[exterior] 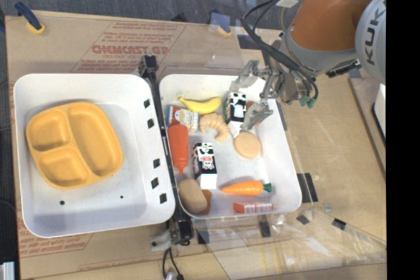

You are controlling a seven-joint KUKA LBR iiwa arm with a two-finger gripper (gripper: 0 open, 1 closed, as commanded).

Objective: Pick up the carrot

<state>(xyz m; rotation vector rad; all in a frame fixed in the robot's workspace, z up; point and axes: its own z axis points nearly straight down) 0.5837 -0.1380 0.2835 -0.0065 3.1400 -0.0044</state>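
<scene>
Carrot (244,188): lies flat near the front wall of the right bin (289,167), orange body pointing left, green stem end to the right. Nothing is gripping it. Just in front of it sits a small red-and-white packet (252,208); its print is too small to read.

Gripper (252,98): hangs over the back part of the same bin, well apart from the carrot. Its two fingers are spread, with nothing between them. One finger (258,113) ends just above a round beige disc (247,145).

Other contents of the right bin: a banana (201,103) at the back, a black-and-white cow-print carton (236,107) beside the gripper, a second cow-print carton (205,165) in the middle, a croissant-like pastry (217,126), a long red-orange sausage-shaped piece (177,145) along the left wall, a brown potato (192,196) in the front left corner, and a small labelled box (185,118), text not readable.

Left bin (79,213): holds a yellow three-compartment tray (73,143).

Writing: the cardboard sheet on the table (98,42) carries red print, "CHEMCAST GP" in large letters; the smaller lines are illegible. The arm (371,23) shows the letters "KU" at the picture's edge.
</scene>
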